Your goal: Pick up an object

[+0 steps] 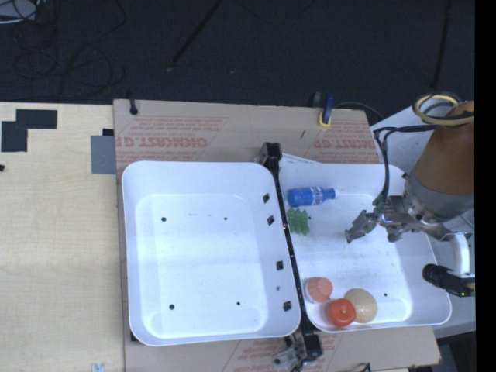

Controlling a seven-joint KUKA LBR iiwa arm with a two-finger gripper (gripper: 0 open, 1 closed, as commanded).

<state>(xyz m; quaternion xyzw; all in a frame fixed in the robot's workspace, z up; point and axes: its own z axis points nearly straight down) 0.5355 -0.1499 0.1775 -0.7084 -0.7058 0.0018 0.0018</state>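
The right bin point(418, 316) holds a blue bottle point(310, 197) lying on its side near the back left, with a small green object point(299, 222) just in front of it. At the front sit a pink-orange round piece point(318, 289), a red round object point(340, 312) and a beige ball point(361, 304), close together. My gripper point(376, 232) hangs over the middle of the right bin, to the right of the green object. Its fingers point(358, 229) are spread open with nothing between them.
The left bin point(136, 208) lies beside the right one, split from it by a black divider point(280, 231). Both stand on a cardboard sheet point(194, 134). The orange-banded arm point(449, 157) and its cables point(385, 161) cover the right bin's right side.
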